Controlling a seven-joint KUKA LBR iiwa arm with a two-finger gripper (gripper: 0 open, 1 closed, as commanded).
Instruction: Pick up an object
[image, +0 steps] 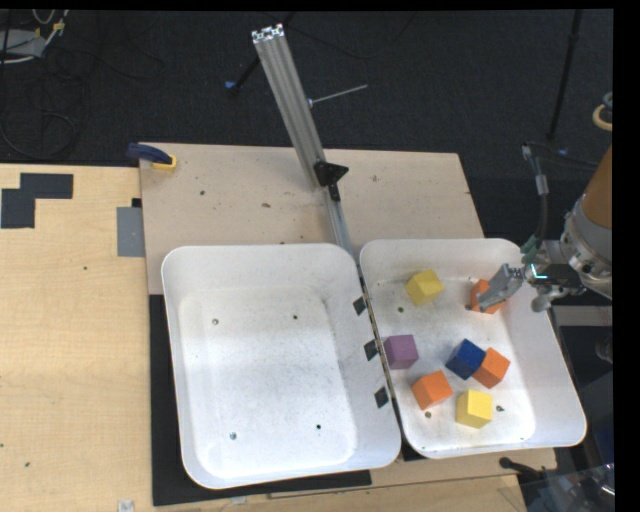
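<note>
You saw gripper (497, 290) low in right bin (560, 400) — fingers pinched orange block (483, 296); yellow cube (424, 287) sat nearby.

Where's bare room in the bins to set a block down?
The left bin has bare floor throughout. In the right bin, it is crowded: purple, blue, orange and yellow cubes cluster. A small bare patch lies between the upper yellow cube and the gripper.
</note>
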